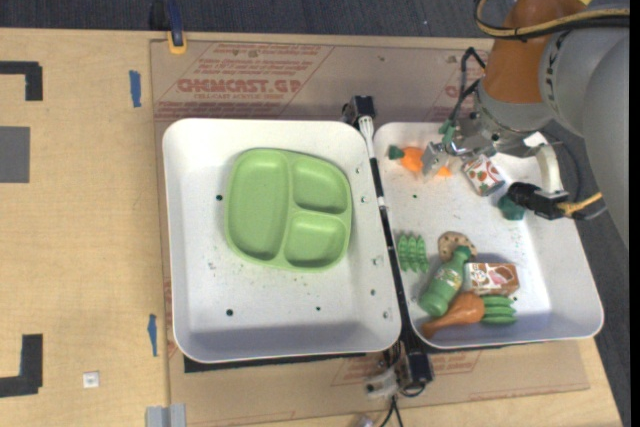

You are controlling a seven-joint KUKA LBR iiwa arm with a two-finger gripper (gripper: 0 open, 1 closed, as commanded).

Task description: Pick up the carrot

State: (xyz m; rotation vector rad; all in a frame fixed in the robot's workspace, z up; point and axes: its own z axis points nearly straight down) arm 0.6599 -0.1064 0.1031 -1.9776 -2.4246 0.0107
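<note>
We see the gripper [438, 158] low in the right bin [560, 315], its fingers straddling the carrot [412, 158] (the orange body pokes out on both sides, green top to their left); whether they actually pinch it we cannot tell; the arm [560, 65] hides the bin's far corner; toy foods [462, 290] lie well apart.

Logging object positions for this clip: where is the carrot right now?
The carrot lies in the right bin, at its far left corner beside the divider between bins, with the gripper right at it.
</note>
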